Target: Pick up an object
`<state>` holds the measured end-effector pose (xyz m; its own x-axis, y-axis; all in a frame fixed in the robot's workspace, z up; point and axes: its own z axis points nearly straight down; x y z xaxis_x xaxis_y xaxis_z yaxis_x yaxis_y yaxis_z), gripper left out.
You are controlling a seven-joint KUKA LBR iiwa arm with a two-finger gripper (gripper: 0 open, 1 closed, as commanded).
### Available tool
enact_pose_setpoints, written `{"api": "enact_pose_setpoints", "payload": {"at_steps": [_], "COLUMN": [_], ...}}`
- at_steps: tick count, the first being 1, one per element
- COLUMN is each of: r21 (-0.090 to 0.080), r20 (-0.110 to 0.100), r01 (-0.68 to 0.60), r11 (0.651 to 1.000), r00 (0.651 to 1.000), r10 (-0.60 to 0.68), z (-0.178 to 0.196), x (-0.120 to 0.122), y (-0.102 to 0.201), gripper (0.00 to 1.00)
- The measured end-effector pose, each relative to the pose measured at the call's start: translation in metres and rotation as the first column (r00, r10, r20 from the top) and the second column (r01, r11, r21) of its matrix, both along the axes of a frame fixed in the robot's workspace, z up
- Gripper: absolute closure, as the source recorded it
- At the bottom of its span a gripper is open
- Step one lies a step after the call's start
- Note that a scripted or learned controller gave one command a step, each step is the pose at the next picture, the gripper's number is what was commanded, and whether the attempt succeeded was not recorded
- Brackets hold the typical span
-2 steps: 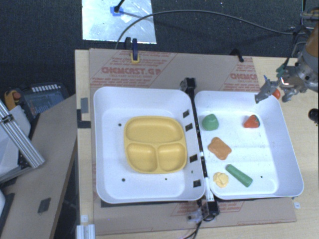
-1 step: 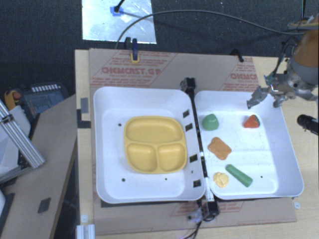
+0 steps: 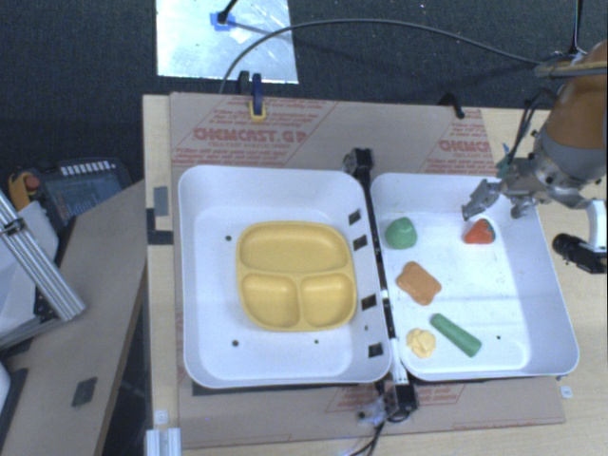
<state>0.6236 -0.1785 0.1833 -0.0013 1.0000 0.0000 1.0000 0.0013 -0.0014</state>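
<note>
Room to move: the right bin (image 3: 532, 255) has bare white floor along its far wall and down its right side; the five pieces lie from its left edge to its middle, well apart from each other.
Arm: it enters over the right bin's far right corner, wrist above the rim.
Gripper (image 3: 499, 202): over the far part of the right bin, just above and beside the red piece; its two fingers stand apart with nothing between them.
Red piece (image 3: 479, 233): small and roundish with a green tip on its far side; no clear long axis.
Green stick (image 3: 456, 335): long axis runs from far-left to near-right, near the bin's near wall.
Other contents, right bin: a green rounded piece (image 3: 401, 233) at far left, an orange flat piece (image 3: 418, 282) in the middle, a yellow lump (image 3: 421, 343) near left.
Left bin (image 3: 204, 245): holds a yellow three-compartment tray (image 3: 294, 275), its compartments bare.
</note>
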Motion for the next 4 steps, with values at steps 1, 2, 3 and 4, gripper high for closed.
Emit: {"api": "enact_pose_setpoints", "payload": {"at_steps": [1, 2, 3, 4], "r21": [0.001, -0.002, -0.001, -0.002], "r20": [-0.002, 0.007, 0.008, 0.007], "r01": [0.0, -0.001, -0.003, -0.003], "r11": [1.0, 1.0, 1.0, 1.0], "r00": [1.0, 1.0, 1.0, 1.0], "r10": [0.0, 0.001, 0.003, 0.003], "z": [-0.061, -0.045, 0.003, 0.039], "x": [-0.005, -0.003, -0.006, -0.004], "y": [0.005, 0.004, 0.011, 0.011], "gripper": [0.0, 1.0, 1.0, 1.0]}}
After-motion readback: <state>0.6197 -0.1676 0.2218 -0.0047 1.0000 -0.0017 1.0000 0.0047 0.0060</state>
